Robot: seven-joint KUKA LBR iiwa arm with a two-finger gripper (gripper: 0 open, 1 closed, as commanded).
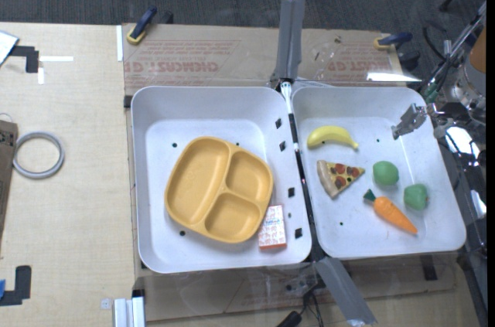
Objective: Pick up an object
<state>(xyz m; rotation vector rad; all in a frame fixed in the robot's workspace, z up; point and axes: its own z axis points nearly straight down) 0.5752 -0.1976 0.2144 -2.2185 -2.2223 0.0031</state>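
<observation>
The right bin (433,240) holds a yellow banana (332,137), a pizza slice (339,176), a round green fruit (386,173), a second green piece (416,196) and an orange carrot (394,215). My gripper (407,121) hangs over the bin's far right part, near the right wall. It is above and to the right of the round green fruit and well right of the banana. Nothing is seen in its grasp. The arm comes in from the right edge, mostly cut off.
The left bin (151,240) holds a yellow divided plate (220,189) and a small red-and-white box (272,229) at its front right corner. A tape roll (36,154) lies on the bench to the left. Blue clamps (141,25) grip the cardboard behind the bins.
</observation>
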